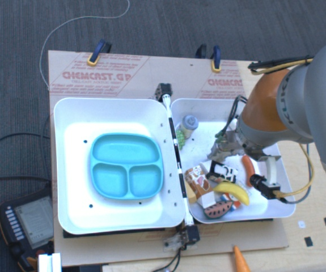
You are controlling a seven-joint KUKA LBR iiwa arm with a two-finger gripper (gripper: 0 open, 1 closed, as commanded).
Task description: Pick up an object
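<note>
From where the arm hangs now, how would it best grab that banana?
Grip the banana across its thick middle, coming straight down from above. It lies flat and curved atop the pile in the right bin, so its narrow width faces up; toys crowd its sides.

Turquoise divided plate [127,166] in white left bin [72,208]; yellow banana [233,191], orange carrot [248,164] in white right bin [279,208].

It looked like a robotics lab. The bench [123,75] was a board still in its printed protective film, held down by blue and yellow clamps [98,51], standing on grey office carpet [208,16]. Loose cables [66,33] trailed across the floor, a control pendant [24,225] lay at the corner, and two white bins [60,152] sat side by side.
</note>
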